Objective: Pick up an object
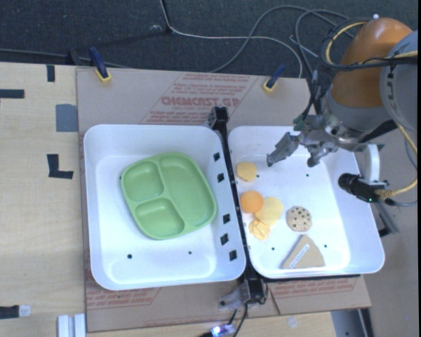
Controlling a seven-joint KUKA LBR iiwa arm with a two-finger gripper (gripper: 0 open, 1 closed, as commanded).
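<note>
My gripper (295, 155) hangs open over the back of the right bin (351, 209), its two dark fingers spread apart with nothing between them. Below and to its left lie small food pieces: a pale yellow round piece (246, 171), an orange round piece (251, 201), a yellow piece (270, 208) and a smaller yellow bit (259, 229). A chocolate-chip cookie (299, 219) sits further right. A tan wedge like a sandwich half (303, 253) rests near the bin's front edge.
The left bin (102, 209) holds a green divided plate (168, 194). A black divider (224, 181) runs between the bins. Cables trail over the dark floor behind, and blue-yellow clamps (98, 65) hold the cardboard underlay.
</note>
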